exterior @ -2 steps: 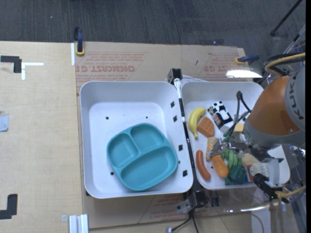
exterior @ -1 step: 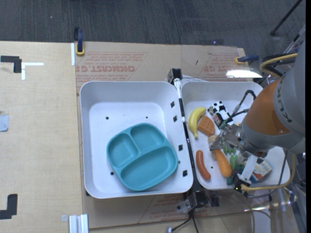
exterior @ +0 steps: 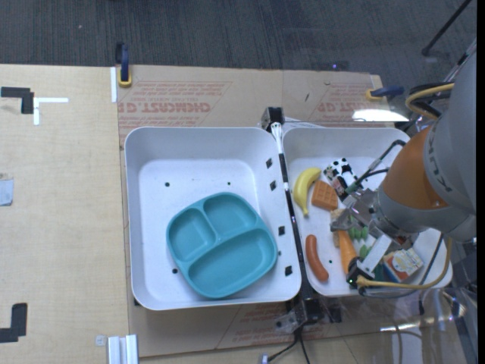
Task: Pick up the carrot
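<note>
In the right bin (exterior: 299, 139), the carrot (exterior: 346, 249) lies just beneath the gripper (exterior: 356, 230), jaw state I cannot tell; it looks light, stiff and smooth, best pinched across its thicker middle.

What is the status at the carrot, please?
Gripper low in right bin, over carrot. Carrot lies beside sausage. Banana and waffle nearby.

Tray (exterior: 221, 243) in L bin (exterior: 144, 203) (carrot (exterior: 346, 249) R bin (exterior: 303, 146))
</note>
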Motion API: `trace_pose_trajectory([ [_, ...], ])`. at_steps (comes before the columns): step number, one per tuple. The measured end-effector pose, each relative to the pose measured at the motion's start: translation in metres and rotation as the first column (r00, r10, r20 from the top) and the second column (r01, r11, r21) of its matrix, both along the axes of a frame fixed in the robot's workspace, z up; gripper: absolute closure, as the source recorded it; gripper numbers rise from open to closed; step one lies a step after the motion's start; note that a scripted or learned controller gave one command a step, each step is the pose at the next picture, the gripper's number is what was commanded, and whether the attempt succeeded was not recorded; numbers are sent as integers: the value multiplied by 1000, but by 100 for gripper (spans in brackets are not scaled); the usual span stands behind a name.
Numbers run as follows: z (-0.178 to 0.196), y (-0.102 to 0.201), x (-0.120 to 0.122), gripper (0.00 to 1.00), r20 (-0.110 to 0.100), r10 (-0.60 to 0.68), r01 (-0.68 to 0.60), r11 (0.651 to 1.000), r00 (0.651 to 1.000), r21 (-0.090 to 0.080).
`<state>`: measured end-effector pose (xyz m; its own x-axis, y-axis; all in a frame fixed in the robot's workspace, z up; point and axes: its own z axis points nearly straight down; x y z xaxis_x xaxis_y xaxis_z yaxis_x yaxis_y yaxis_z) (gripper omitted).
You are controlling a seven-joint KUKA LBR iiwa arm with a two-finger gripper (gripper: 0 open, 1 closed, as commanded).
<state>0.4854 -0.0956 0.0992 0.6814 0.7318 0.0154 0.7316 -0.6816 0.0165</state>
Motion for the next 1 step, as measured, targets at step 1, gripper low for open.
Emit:
trace_pose_trajectory([
  [1,0,-3,-1,0,1,-289,289,957,957,-1],
])
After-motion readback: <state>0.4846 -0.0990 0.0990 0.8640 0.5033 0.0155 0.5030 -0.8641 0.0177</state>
